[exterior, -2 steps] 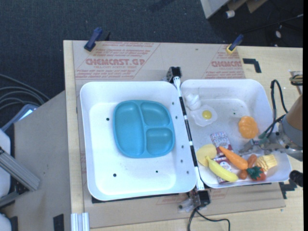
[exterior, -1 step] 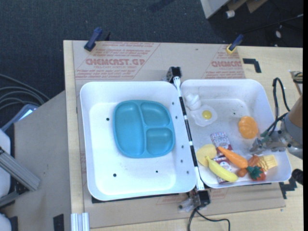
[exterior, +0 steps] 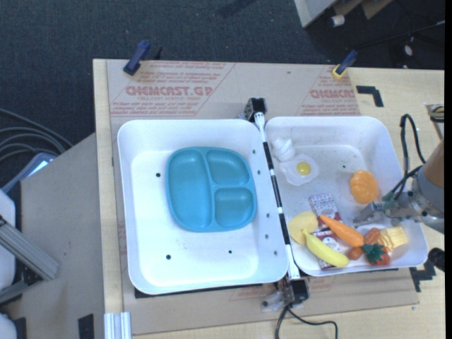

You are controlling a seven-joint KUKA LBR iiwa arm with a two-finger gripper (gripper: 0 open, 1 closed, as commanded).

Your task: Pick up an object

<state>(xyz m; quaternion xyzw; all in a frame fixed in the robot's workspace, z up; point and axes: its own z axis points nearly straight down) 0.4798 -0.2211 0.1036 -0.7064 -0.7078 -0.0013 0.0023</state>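
A robotics lab, by the look of it: plywood desk (exterior: pixel 212 90) with clamps (exterior: pixel 136 57) at the back edge, two white bins (exterior: pixel 134 189) fixed side by side, toy food (exterior: pixel 339 235) as test items, loose cables (exterior: pixel 21 147) over dark carpet (exterior: pixel 106 13).

The 2 white bins, left (exterior: pixel 141 210) and right (exterior: pixel 381 129), look like smooth, slightly glossy moulded plastic. The blue divided plate (exterior: pixel 210 188) is matt plastic with a soft sheen. The bench top (exterior: pixel 106 189) reads as pale, unvarnished wood, with a printed cardboard-like sheet (exterior: pixel 169 90) at the back. The toy banana (exterior: pixel 325 249), carrot (exterior: pixel 341 230) and fried egg (exterior: pixel 299 169) appear as smooth plastic.
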